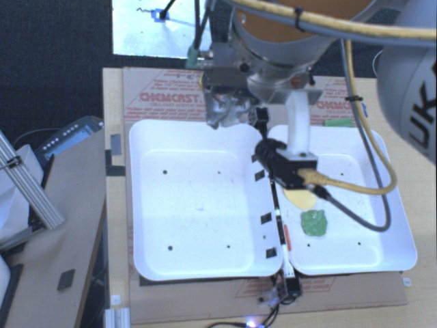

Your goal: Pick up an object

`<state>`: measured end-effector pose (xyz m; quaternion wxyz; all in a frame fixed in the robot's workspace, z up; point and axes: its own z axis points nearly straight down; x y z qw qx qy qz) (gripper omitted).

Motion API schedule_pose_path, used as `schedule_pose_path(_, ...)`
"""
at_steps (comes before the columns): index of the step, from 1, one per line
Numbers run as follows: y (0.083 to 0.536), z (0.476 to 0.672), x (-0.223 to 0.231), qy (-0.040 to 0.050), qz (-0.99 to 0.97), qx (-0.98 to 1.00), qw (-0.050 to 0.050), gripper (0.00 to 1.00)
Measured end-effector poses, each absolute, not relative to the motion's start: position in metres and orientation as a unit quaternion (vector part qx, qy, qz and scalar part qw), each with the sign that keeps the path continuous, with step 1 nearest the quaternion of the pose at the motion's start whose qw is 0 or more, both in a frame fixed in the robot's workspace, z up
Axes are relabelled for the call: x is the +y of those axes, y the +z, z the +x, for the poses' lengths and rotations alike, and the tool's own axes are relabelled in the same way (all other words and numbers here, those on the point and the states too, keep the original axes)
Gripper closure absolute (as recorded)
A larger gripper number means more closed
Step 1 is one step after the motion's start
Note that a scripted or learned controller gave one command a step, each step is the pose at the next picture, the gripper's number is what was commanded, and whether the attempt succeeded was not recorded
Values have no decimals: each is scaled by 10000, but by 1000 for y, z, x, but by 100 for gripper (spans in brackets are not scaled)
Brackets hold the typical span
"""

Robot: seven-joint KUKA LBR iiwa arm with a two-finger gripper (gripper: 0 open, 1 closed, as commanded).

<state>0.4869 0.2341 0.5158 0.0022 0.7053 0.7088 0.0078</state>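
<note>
bins: 2 (198, 203) | green object: 1 (314, 222) | yellow object: 1 (300, 198)

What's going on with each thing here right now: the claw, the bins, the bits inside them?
Gripper: hanging above the far rim of the left bin, nothing seen in it.
Left bin: flat on the bench.
Right bin: flat, holding two things.
Green object: lying loose in the right bin.
Yellow object: lying beside the green one, partly hidden by a black fitting.

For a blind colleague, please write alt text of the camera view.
A grey robot arm reaches over two white bins; the right bin holds a green object and a yellow object. The left bin lies beside it.
</note>
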Motion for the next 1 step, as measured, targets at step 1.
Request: schedule_pose_path(1, 342, 485, 234, -69, 7068, 7074, -23, 100)
